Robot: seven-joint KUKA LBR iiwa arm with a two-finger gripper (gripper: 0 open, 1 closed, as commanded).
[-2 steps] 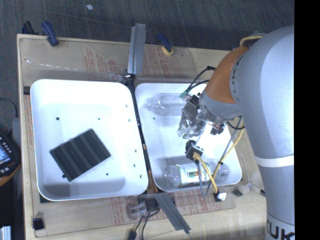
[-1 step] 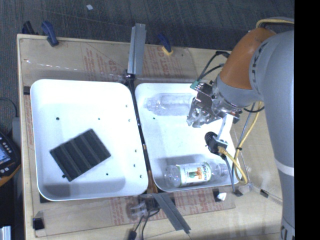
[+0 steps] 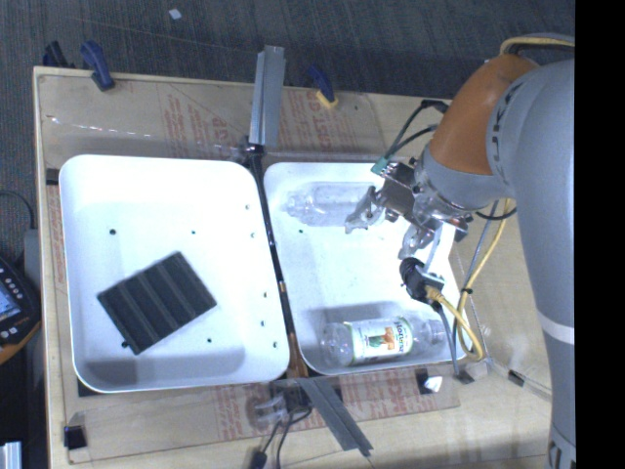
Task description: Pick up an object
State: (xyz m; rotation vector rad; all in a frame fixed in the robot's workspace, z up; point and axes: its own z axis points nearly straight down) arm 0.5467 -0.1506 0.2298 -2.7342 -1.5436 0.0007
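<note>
The gripper sits over the right bin, beside a clear bottle at its far edge; finger state cannot be told. A labelled bottle lies along its near edge. A black ridged panel rests in the left bin.

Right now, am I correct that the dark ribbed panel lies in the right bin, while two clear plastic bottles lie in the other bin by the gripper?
Not quite. The camera view shows the dark ribbed panel in the left bin; the two clear plastic bottles lie in the right bin, by the gripper.
</note>
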